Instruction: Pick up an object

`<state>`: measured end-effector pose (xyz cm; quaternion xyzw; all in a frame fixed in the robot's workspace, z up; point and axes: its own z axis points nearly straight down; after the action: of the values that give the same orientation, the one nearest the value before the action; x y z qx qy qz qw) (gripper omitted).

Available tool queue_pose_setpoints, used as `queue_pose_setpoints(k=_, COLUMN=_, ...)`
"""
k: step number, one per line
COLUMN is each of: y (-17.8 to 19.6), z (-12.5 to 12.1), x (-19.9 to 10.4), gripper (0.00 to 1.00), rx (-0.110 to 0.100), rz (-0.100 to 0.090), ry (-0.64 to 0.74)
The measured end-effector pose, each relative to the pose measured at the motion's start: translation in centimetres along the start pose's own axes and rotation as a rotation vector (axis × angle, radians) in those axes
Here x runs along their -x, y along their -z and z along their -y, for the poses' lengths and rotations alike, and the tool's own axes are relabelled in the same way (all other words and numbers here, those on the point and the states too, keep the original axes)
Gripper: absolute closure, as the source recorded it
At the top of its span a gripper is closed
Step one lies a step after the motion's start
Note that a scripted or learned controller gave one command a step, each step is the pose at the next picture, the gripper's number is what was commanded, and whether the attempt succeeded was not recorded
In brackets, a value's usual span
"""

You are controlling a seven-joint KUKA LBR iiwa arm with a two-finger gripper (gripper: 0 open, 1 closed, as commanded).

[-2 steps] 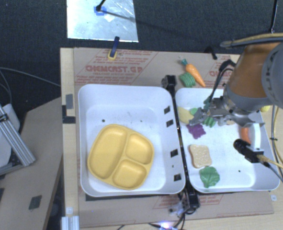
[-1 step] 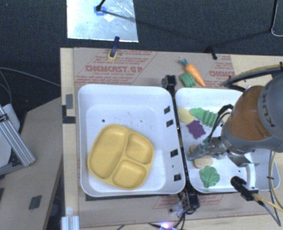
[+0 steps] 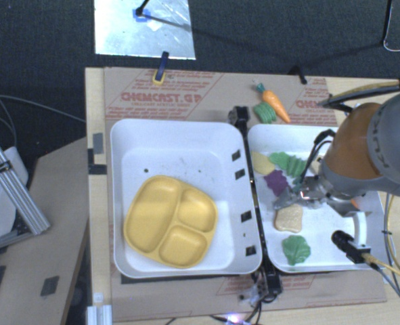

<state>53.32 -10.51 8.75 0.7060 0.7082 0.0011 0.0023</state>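
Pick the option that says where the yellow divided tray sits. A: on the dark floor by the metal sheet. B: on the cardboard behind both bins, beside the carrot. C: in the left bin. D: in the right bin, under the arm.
C: the yellow divided tray lies flat on the floor of the left bin, while the arm works over the right bin.

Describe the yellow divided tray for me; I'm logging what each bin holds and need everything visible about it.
The yellow divided tray looks like smooth moulded plastic with rounded corners and three shallow compartments: one long one on its left and two smaller ones on its right. It lies flat and upright, turned at a slant, on the floor of the left white bin, towards the near wall. Its compartments hold nothing, and nothing else touches it.
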Motion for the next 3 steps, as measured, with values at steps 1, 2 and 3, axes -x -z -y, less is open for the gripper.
queue_pose_setpoints(k=1, y=-0.4, z=4.9, x=-1.4, gripper=0.0, rx=-0.009, rz=-0.004, ry=-0.003)
queue_pose_setpoints(k=2, y=-0.3, z=4.7, x=1.0, gripper=0.0, rx=-0.003, rz=-0.001, ry=-0.004)
queue_pose_setpoints(k=3, y=3.3, z=-2.2, x=-2.5, gripper=0.0, rx=0.004, rz=-0.001, ry=0.006)
